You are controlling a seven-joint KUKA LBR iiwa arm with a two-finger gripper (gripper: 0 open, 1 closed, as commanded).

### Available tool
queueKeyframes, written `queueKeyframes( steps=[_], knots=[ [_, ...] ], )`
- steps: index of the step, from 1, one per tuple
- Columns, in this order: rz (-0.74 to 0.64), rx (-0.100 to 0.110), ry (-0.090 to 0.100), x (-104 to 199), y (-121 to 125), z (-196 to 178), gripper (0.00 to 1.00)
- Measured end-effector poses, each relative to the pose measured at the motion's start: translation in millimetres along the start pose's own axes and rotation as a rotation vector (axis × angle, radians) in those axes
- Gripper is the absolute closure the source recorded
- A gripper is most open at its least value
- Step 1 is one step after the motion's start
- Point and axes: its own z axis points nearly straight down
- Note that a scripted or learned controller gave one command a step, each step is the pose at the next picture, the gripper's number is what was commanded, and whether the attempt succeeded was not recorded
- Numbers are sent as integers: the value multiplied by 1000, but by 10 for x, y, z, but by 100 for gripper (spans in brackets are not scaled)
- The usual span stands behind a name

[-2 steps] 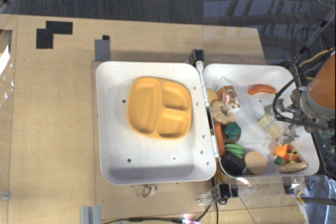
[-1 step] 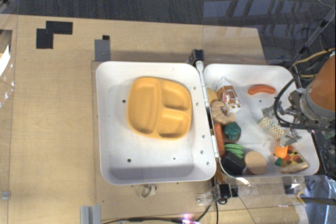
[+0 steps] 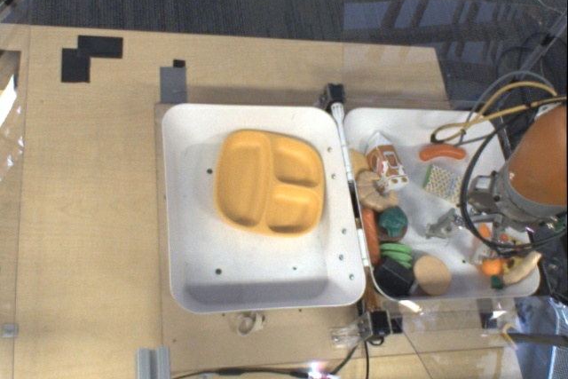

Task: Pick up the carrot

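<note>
The left bin (image 3: 191, 280) carries a yellow divided tray (image 3: 269, 180), lying flat near its middle. The right bin (image 3: 404, 122) is crowded. Along its left wall lie a beige piece (image 3: 366, 187), a small red and white carton (image 3: 386, 164), a dark green ball (image 3: 391, 222) with a green pod-shaped item (image 3: 397, 253) just near of it, a black cup (image 3: 393, 277) and a tan round block (image 3: 433, 274). Toward the far side sits a red sausage (image 3: 442, 153), with a pale patterned square (image 3: 441, 181) beside it. The carrot (image 3: 493, 266), a small orange piece with a green stub at its near end, rests in the near right corner of this bin, touching or close against a pale yellow curved item (image 3: 522, 264). The gripper (image 3: 475, 222) hangs over the right part of the bin, just far of the carrot, under the grey wrist and orange band. How far apart its fingers stand cannot be determined from this view, and nothing is visibly clamped between them. Assessment: the approach step is in hand, and no grasp is made. The next move appears to call for a short shift toward the near corner, alignment over the carrot, and a descent that clears the bin wall and the neighbouring yellow item.
</note>
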Motion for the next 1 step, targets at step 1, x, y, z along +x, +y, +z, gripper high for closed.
queueKeyframes(
  steps=[1],
  knots=[
    [-406,-18,-6,9,136,10,0]
  ],
)
